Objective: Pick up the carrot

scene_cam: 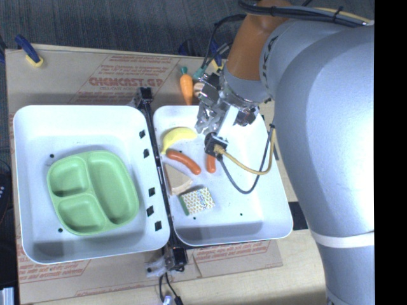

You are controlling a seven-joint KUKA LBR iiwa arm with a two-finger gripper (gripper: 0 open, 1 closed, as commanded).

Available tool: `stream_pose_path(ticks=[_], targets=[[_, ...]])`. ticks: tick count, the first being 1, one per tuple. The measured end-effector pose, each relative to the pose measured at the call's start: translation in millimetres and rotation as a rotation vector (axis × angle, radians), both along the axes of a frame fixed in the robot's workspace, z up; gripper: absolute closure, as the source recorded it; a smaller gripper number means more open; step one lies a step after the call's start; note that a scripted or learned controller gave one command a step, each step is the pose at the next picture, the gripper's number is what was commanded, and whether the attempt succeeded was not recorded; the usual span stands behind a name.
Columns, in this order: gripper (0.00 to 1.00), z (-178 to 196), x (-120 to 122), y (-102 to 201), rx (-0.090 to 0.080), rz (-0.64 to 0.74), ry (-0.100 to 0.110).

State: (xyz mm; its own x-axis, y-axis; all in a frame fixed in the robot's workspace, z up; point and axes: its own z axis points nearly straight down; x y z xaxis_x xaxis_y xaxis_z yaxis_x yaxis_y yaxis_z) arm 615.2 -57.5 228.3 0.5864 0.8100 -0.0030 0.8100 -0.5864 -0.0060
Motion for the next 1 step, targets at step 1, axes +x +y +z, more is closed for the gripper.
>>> stream_pose_path(ticks=[1], targets=[[1.0,25.1,0.4,-27.5,-0.001,-0.096,-0.003]])
